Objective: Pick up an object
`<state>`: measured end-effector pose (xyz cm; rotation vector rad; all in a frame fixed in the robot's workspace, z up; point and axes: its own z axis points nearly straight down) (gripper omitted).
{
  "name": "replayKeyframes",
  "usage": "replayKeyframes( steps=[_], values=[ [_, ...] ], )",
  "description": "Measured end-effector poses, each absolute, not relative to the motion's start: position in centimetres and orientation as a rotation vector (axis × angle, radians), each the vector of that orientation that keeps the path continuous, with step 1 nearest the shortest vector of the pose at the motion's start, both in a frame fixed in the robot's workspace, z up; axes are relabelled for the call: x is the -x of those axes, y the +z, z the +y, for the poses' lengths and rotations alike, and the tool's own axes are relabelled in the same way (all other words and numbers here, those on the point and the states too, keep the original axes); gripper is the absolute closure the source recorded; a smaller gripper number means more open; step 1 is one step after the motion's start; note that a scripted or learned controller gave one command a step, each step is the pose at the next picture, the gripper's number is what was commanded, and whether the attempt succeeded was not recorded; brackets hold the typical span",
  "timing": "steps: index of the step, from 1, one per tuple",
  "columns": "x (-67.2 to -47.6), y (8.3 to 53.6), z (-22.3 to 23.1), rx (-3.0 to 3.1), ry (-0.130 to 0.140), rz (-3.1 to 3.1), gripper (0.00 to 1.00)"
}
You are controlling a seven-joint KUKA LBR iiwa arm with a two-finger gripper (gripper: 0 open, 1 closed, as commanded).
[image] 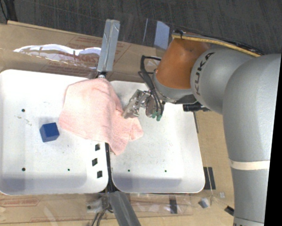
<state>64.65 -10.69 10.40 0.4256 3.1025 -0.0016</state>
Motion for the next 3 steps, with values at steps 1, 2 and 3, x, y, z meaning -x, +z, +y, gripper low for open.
replayKeyframes(
  steps=[1, 2, 3],
  values=[
    [-64.6, 10.4, -10.7, -0.425, -0.002, 3.102, 0.0],
    [-64.7, 11.4, -9.2, -0.786, 0.0, 3.036, 0.0],
    [-61.9, 10.7, -12.3, -0.609, -0.001, 3.085, 0.0]
  ],
)
